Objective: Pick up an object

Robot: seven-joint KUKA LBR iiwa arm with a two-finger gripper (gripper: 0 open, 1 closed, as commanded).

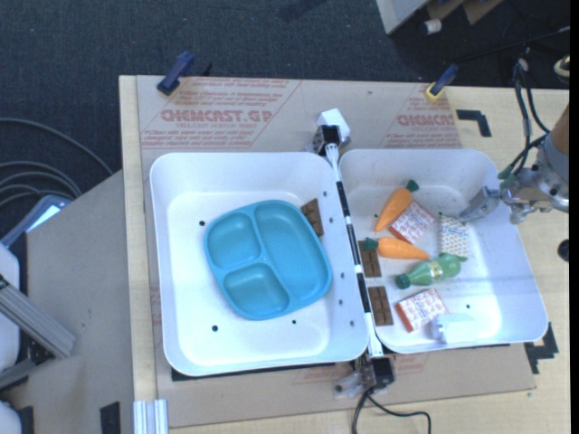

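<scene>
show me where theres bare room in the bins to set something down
Left bin: bare floor rings the blue plate, widest along the front and left. Right bin: open at the far right and back corner near the gripper. Crowded: the middle, with two carrots, a green bottle and packets.

I see two white bins, the left bin (172,242) and the right bin (520,287), both smooth, shiny plastic. The blue tray (267,259) looks like smooth plastic with a soft shine. The two carrots (395,206) and the green bottle (432,270) look like shiny plastic toys. The bench top (226,107) looks like brown paper, flat and dull. The floor (90,25) looks like dark, rough carpet.
</scene>
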